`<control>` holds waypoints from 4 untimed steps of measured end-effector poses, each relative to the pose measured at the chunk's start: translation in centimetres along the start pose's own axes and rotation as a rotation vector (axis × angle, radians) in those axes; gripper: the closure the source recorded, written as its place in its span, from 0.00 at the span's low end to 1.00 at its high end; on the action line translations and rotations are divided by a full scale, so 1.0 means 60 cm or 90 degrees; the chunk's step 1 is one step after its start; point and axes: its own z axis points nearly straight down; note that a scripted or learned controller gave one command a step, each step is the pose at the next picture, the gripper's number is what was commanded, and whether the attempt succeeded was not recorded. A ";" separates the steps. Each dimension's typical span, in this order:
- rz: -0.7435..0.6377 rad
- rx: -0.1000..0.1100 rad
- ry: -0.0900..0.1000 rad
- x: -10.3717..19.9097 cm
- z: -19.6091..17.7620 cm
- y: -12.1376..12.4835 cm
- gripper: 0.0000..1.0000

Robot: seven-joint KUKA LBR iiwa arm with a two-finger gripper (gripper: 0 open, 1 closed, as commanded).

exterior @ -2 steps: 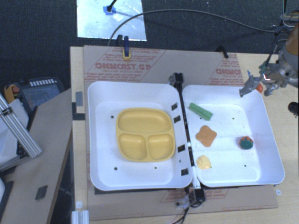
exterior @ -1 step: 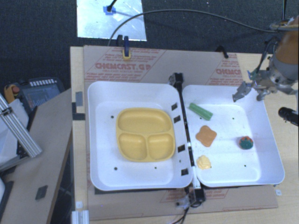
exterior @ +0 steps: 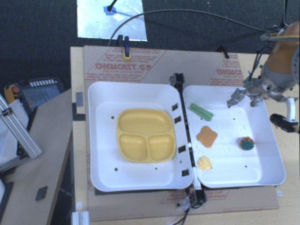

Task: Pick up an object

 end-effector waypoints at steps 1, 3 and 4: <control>0.002 0.001 0.001 0.005 0.091 -0.017 0.00; 0.001 -0.005 -0.001 0.002 -0.015 0.005 1.00; 0.000 -0.007 -0.002 -0.003 -0.124 0.011 1.00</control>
